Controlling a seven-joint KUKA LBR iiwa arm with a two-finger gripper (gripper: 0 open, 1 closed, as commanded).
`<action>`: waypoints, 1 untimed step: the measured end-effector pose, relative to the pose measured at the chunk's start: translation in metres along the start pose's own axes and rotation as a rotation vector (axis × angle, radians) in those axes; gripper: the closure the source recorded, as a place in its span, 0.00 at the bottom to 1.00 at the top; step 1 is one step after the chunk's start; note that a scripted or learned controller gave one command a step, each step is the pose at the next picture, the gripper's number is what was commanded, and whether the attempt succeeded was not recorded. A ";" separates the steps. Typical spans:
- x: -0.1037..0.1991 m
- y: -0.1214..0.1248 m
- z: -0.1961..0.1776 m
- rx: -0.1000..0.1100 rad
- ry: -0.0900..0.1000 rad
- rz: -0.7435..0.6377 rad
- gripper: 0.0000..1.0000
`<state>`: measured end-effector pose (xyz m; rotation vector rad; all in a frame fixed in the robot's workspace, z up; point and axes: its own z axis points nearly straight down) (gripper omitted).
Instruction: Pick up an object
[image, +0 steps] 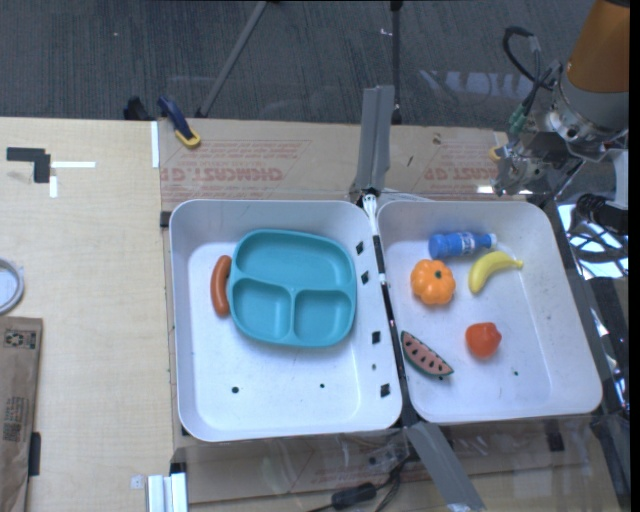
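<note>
From the camera above the bench, the gripper (522, 160) hangs at about two o'clock in the scene, over the cardboard just beyond the far right corner of the right bin (575, 395). Cables and brackets clutter it, so whether it is open or closed cannot be told; nothing shows held in it, and it touches none of the objects.

In the right bin, a blue bottle (461, 243) lies at twelve o'clock, with a banana (493, 268) just beside it at about one. A small orange pumpkin (433, 281) sits at ten o'clock, a red tomato (483, 339) near the middle towards four, and a watermelon slice (427, 356) at seven by the bin's left wall.

The left bin (195, 400) holds a teal divided plate (293, 287) near its centre, with a sausage (221, 284) touching its nine o'clock edge.
</note>
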<state>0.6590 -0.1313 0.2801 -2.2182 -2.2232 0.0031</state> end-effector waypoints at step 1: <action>-0.022 0.000 -0.102 -0.002 -0.001 0.004 1.00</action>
